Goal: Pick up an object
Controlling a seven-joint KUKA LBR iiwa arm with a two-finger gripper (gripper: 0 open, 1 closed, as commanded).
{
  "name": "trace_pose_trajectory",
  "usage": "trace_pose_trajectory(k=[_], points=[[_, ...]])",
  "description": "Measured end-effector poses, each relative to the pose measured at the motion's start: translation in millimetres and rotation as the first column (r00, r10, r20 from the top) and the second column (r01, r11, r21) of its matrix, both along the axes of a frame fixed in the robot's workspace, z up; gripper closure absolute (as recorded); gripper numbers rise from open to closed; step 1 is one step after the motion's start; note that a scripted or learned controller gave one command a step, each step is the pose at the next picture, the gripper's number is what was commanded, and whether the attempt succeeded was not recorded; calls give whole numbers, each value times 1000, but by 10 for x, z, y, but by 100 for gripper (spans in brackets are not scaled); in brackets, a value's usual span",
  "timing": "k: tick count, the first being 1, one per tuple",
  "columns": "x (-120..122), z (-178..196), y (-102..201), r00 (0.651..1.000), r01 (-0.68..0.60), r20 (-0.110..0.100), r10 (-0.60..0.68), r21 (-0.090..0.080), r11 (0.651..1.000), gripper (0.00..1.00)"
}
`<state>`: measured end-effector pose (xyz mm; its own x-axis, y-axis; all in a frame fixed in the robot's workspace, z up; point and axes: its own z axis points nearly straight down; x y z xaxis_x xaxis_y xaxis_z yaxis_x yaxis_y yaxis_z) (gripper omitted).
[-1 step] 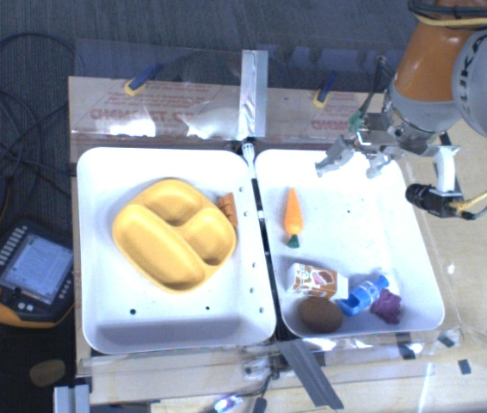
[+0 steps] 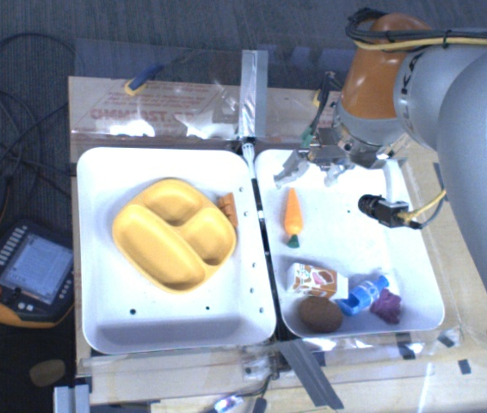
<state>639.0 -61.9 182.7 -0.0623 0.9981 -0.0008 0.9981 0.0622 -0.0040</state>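
Orange and tapered, the plastic carrot [image 2: 292,214] lies in the upper left part of the right bin [image 2: 416,274], green stub pointing down the frame. It lies apart from everything else. The gripper [image 2: 311,169] hangs just above it in the frame, at the bin's upper edge; its two pale metal fingers [image 2: 286,169] stand spread apart with nothing between them. The arm [image 2: 450,67] — grey shell, glossy orange band — fills the upper right corner and is cut off by the frame edge.

Along the right bin's lower edge sit four small things close together: a little carton [image 2: 314,279] with red and white print (too blurred to read), a brown rounded lump [image 2: 320,314], a blue bottle [image 2: 364,294] on its side, and a purple knobbly piece [image 2: 387,306] touching the bottle.

The left bin [image 2: 106,317] holds a smooth yellow three-lobed tray [image 2: 174,233], tilted, with a small orange-brown thing [image 2: 227,209] half hidden behind its right rim. Both bins are matte white with rounded corners.

Above the left bin lies a clear plastic sheet [image 2: 162,103] over brown board; red lettering shows through but cannot be made out. At the far left, a handheld pendant [image 2: 21,269] with a screen lies on dark carpet — partly cut off.
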Motion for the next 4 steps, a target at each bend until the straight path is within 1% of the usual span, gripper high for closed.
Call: trace_pose_trajectory(k=[1,2,3,4], points=[[-20,446,190,1000,-8,3,8,1,1000,0],[-21,444,190,1000,-8,2,8,1,1000,0],[-266,3,-14,998,-64,2,64,0,998,0],[-373,-806,-403,991,-135,1,135,1,991,0]])
